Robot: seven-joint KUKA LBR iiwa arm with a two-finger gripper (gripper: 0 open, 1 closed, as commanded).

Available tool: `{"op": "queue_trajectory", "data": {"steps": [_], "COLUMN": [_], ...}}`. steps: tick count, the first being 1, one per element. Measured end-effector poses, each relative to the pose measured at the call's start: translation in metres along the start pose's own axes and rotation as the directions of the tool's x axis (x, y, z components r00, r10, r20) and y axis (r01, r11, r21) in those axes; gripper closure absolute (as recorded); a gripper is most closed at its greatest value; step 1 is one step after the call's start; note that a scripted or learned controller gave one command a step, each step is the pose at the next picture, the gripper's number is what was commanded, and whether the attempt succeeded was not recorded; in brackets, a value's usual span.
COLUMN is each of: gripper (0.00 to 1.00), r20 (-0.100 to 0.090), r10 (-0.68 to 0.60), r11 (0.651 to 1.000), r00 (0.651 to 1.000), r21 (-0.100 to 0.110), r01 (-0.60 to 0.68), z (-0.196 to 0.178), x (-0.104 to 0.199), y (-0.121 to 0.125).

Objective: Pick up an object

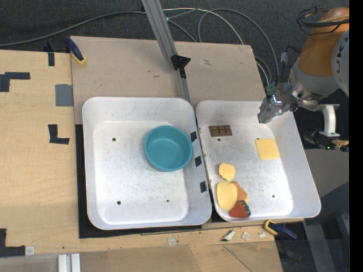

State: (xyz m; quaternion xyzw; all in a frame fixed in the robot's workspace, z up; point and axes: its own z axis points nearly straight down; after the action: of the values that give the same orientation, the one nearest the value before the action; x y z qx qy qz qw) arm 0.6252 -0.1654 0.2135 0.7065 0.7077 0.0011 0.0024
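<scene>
Above the far right corner of the right bin, the gripper hangs, its jaws too small and dark to read as open or closed; the yellow slab, the nearest candidate, lies flat just below it. A flat piece likely calls for a square descent over its middle. On the desk, the left bin holds a blue bowl; cables trail across the dark floor.

Teal bowl in left bin
</scene>
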Motion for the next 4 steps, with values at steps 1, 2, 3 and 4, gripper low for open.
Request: {"op": "queue_trajectory", "data": {"steps": [1, 2, 3, 4], "gripper": [1.00, 1.00, 1.00, 1.00], "r20": [-0.002, -0.003, -0.004, -0.003], "r10": [0.000, -0.003, -0.005, -0.005], "r11": [1.000, 1.000, 1.000, 1.000], "r00": [1.000, 1.000, 1.000, 1.000], "r21": [0.005, 0.007, 0.007, 0.008], "r01": [0.000, 0.003, 0.005, 0.005], "z": [-0.002, 0.003, 0.011, 0.015], "x": [0.000, 0.046, 0.101, 0.151], "y": [0.000, -0.001, 0.002, -0.005]}}
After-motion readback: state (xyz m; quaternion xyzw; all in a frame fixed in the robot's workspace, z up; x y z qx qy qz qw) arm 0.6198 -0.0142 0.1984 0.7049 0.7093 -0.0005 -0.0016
